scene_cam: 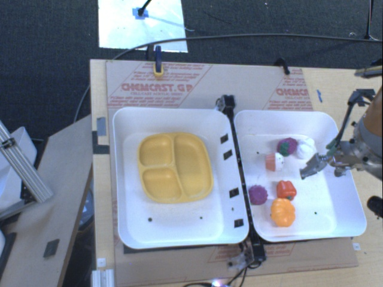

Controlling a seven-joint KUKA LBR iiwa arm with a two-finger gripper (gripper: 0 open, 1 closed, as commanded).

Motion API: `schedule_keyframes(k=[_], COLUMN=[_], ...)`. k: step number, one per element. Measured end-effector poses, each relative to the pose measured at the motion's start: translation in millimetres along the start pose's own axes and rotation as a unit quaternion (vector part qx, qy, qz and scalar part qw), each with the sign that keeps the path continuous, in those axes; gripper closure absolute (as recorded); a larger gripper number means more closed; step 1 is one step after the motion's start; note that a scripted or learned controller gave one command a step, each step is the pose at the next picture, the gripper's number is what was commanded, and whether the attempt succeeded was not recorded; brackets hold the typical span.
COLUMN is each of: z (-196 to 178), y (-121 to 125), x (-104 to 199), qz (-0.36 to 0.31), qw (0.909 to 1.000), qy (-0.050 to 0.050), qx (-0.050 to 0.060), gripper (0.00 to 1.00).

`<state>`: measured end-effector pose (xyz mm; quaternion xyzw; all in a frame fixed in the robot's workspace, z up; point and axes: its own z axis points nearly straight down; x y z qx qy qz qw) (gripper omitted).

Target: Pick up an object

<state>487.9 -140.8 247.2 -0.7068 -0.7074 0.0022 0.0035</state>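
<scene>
1. Toys sit in the right bin [344,217], center-right of frame: red pepper [286,189], orange fruit [283,212], purple ball [258,194], berry-looking thing [288,146], small red/white piece [274,161].
2. Hand [312,168] hangs over that bin w/ nothing pinched; can't tell if it's spread or pressed together.
3. Key bit imo: pepper is closest, just down-left of the tip, so a short move toward lower left.

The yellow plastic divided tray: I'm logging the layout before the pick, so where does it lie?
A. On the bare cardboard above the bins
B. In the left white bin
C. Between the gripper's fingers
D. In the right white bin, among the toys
B: the yellow plastic divided tray lies flat inside the left white bin, while the small toys sit in the right white bin.
</scene>
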Motion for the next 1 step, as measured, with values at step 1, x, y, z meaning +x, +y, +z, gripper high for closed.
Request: schedule_keyframes(k=[1], z=[-4.8], y=[2.1], x=[0.3], qz=[-0.002], qw=[1.0], qy=[-0.001], qx=[-0.005], gripper=[0.0])
